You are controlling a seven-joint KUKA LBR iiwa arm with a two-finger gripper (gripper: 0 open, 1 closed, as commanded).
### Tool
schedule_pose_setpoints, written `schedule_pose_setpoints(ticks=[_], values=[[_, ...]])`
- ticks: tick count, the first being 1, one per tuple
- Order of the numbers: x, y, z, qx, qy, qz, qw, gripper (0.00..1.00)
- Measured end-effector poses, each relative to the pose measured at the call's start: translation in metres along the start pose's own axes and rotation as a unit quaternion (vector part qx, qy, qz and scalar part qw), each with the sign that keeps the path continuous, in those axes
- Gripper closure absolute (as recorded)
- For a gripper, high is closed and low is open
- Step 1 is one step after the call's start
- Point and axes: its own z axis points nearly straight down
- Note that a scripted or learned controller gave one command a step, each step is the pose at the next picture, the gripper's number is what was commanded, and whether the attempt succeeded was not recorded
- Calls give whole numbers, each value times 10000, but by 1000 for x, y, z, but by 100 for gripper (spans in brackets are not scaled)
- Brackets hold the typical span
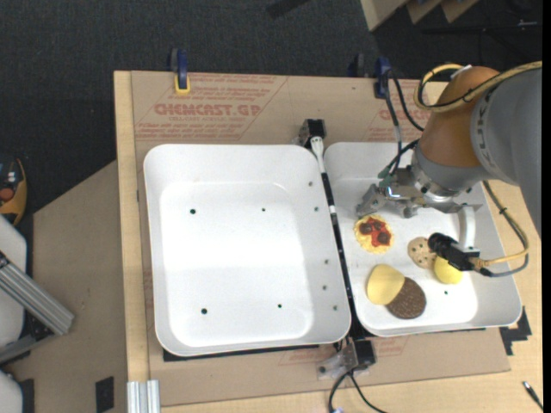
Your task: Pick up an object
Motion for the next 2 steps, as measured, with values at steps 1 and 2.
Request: schedule_pose_setpoints(ticks=[1, 2], values=[[17, -32, -25, 25, 11, -1, 10000, 0], [16, -73, 2, 43, 14, 6, 10000, 0]])
